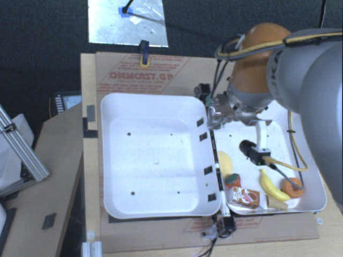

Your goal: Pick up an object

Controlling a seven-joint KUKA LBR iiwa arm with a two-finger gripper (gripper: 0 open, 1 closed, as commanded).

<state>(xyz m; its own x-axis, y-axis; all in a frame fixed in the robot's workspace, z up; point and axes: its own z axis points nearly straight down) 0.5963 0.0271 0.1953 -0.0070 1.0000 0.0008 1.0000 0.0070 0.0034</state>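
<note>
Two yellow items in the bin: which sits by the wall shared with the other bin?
The pale rounded piece, close to that dividing wall. The banana is long, curved and lies further from it, beside an orange item.

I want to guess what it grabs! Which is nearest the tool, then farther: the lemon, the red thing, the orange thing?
1. lemon, just below the tool in the camera view.
2. red thing, lower still.
3. orange thing, far lower right.
</note>
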